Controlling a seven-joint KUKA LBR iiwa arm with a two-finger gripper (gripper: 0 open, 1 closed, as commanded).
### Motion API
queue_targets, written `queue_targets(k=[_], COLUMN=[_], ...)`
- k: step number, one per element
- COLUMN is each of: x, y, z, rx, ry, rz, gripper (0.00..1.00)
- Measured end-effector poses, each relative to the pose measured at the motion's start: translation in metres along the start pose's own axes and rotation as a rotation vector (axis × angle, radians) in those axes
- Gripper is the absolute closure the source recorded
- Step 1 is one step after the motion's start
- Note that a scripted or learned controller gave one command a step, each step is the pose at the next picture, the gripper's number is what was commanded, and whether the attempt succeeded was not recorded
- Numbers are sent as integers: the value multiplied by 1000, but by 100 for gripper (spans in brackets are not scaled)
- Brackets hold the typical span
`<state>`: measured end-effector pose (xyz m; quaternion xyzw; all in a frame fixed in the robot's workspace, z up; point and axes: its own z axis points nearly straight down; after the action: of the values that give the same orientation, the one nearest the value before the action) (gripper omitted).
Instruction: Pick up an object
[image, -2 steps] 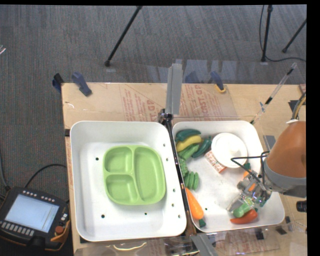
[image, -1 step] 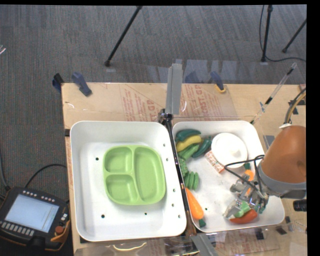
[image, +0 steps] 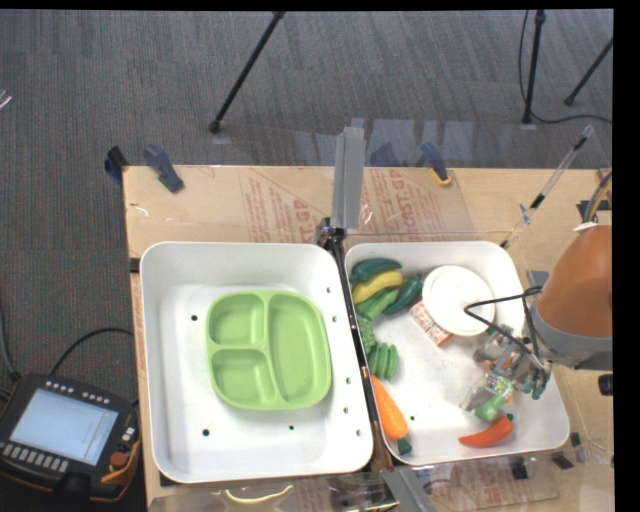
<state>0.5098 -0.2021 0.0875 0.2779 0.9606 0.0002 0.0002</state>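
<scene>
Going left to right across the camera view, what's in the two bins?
Green divided plate in the left bin → orange carrot → white round plate → gripper above an orange-red pepper.

— How many bins were there?
— Two white bins: the left bin (image: 160, 300) and the right bin (image: 500, 255).
— And plates?
— One green divided plate (image: 268, 350), one white round plate (image: 457, 298).
— Vegetables?
— One carrot (image: 389, 408), one red pepper (image: 487, 432).
</scene>
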Motion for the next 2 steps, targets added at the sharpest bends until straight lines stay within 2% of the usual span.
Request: queue_targets(k=[1, 2], x=[52, -57], y=[18, 51], z=[1, 0], rx=[0, 0], ry=[4, 0], rz=[16, 123], gripper=[0, 0])
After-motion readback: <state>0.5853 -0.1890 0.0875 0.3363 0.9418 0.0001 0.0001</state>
